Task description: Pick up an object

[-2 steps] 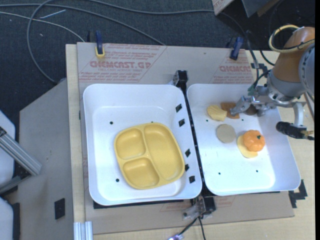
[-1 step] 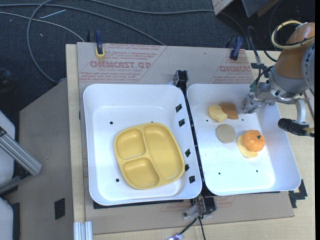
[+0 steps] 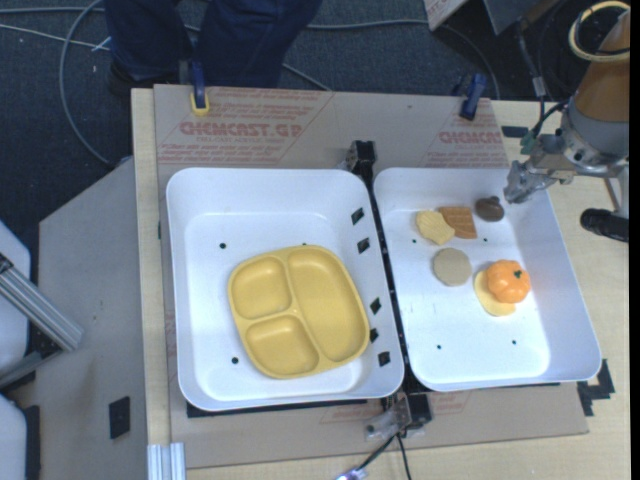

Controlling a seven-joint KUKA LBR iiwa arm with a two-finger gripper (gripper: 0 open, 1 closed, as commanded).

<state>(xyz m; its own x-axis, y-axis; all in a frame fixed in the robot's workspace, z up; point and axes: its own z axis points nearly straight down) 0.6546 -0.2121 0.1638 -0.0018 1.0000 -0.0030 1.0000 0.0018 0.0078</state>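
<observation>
Nothing lifted yet, by the look of it; the pick is at the approach stage and the grasp itself is left to do. Nearest the camera, the left bin (image 3: 190, 298) holds a yellow divided plate (image 3: 297, 310) lying flat, three compartments, nothing in them. The right bin (image 3: 480, 353) has its near half bare; the small things sit in its far half. Nearest of them: an orange pumpkin-like toy (image 3: 508, 281) resting on a yellow piece (image 3: 494, 301), touching it. Just left of that, a round beige disc (image 3: 452, 266). Farther back, a pale yellow lump (image 3: 434, 227) touching a tan cracker-like square (image 3: 460, 220), and just right of the square a small brown lump (image 3: 489, 208), the item closest to the tool. All lie on the bin floor. The gripper (image 3: 521, 184) hangs at the bin's far right corner, just beside and slightly beyond the brown lump, apparently above it rather than on it. Cannot tell how the gripper is set; the tip is small and blurred, and nothing shows held in it. The arm (image 3: 600, 98) comes in from the right, wrist pointed down and leftward, orange band above. Judgement: brown lump is the likely target; descent, closing and lift remain.
</observation>
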